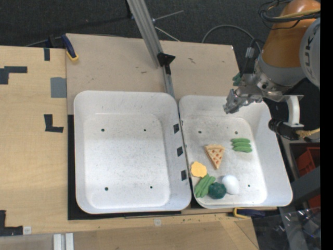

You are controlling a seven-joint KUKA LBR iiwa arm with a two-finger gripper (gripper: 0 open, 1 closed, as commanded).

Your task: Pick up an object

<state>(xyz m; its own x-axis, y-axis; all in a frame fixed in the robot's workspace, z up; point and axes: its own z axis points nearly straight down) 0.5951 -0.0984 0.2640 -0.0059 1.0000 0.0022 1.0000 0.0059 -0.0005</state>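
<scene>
In the right bin [260,116] lie a pizza-slice toy [214,154], a green pea pod [241,145], a yellow piece [198,169], a green bean-like piece [203,185], a dark green ball [217,190] and a white ball [230,184]. My gripper [230,105] hangs over the far edge of the right bin, above and behind the pea pod, well apart from all the objects. Nothing shows between its fingers.
The left bin [125,150] sits beside the right one, with black clips along the shared edge. A slanted metal pole [151,35] rises behind the bins. The arm's orange and grey body [286,40] fills the upper right.
</scene>
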